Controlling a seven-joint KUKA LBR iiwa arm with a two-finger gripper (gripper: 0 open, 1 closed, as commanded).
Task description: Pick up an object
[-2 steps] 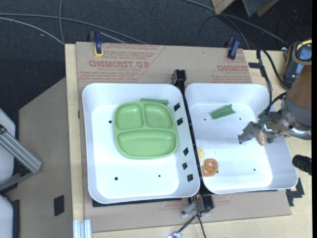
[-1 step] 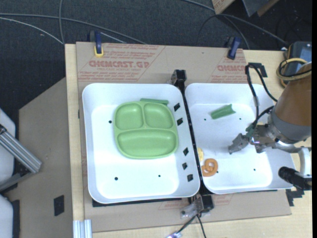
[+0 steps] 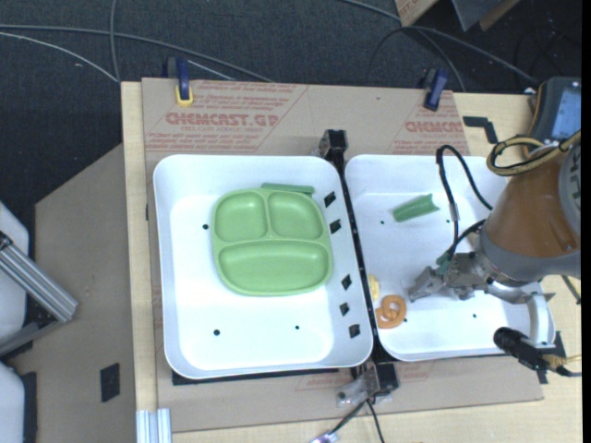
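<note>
Two shallow white bins sit side by side on the counter [image 3: 138, 247], a sheet of brown cardboard-like board with red lettering along its far edge.

The left bin [image 3: 185, 340] holds one thing: a light green divided plate [image 3: 272, 243] with rounded corners and three compartments, two small ones at the far side and one wide one at the near side. It lies flat a little toward 12 o'clock of the bin's middle. A thin darker green strip [image 3: 288, 189] shows just past the plate's 12 o'clock edge, touching or nearly touching it; what it is cannot be told.

The right bin [image 3: 425, 344] holds two loose things. One is a small green block [image 3: 414, 208], oblong and slightly tilted, lying at about 11 o'clock in the bin, well apart from the arm. The other is a small orange ring [image 3: 391, 311] with a pale centre, at about 8 o'clock against the bin's left wall, near the divider between the bins.

The arm [image 3: 536, 220] reaches in from 3 o'clock, its orange band above the wrist. The end effector [image 3: 434, 282] is low over the right bin, just to the 2 o'clock side of the orange ring and apart from it. Whether it is parted or closed cannot be told, and nothing is visibly held.

Two clamps, one yellow-and-blue [image 3: 184, 81] and one blue [image 3: 434, 88], grip the board's far edge.
</note>
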